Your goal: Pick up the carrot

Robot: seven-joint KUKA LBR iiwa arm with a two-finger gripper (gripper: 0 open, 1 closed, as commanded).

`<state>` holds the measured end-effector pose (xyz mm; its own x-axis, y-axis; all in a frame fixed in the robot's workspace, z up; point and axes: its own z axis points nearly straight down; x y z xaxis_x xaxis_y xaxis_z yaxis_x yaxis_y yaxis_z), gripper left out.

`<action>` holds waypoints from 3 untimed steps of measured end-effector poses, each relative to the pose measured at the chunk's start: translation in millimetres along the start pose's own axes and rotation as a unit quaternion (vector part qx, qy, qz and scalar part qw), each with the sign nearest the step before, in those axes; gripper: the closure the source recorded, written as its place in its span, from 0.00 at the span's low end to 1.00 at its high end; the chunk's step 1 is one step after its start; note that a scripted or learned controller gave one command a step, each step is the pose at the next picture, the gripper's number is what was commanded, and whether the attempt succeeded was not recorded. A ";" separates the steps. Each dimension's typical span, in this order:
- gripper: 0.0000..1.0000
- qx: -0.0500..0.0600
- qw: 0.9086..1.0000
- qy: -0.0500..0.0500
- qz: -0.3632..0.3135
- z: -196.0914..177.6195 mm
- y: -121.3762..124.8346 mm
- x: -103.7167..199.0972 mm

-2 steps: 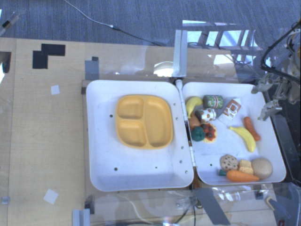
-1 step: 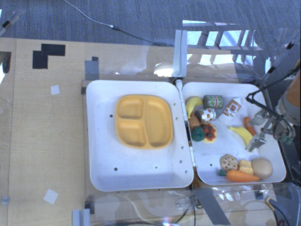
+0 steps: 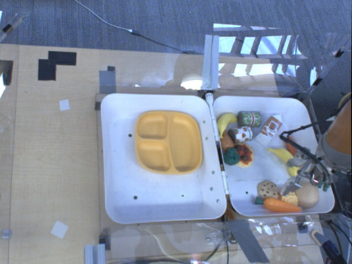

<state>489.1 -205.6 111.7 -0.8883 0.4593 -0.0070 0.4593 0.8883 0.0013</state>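
- Jaws (image 3: 297,181) low in right bin (image 3: 316,120), near front right corner; whether apart or together cannot be made out.
- Carrot (image 3: 281,205) lies flat on bin floor by front wall, just below jaws, beside a beige round item (image 3: 308,196).
- Yellow divided plate (image 3: 168,142) in left bin (image 3: 118,164).

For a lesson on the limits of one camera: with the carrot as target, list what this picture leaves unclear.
- Gripper: small and blurred among wires, so its state is unreadable.
- Carrot: its green end is tucked by the round cookie; contact unclear.
- Arm: cut off by the right edge.
- Can: label too small to read.
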 end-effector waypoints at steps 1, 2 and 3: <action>0.00 -0.002 0.999 -0.007 0.045 -115.1 23.5 -44.8; 0.00 0.000 0.999 0.001 0.038 -71.6 -1.1 0.2; 0.00 -0.001 1.000 -0.005 0.028 -163.1 28.9 -54.9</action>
<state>550.0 -204.8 275.2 -0.8613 0.5079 -0.0169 0.5079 0.8614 0.0045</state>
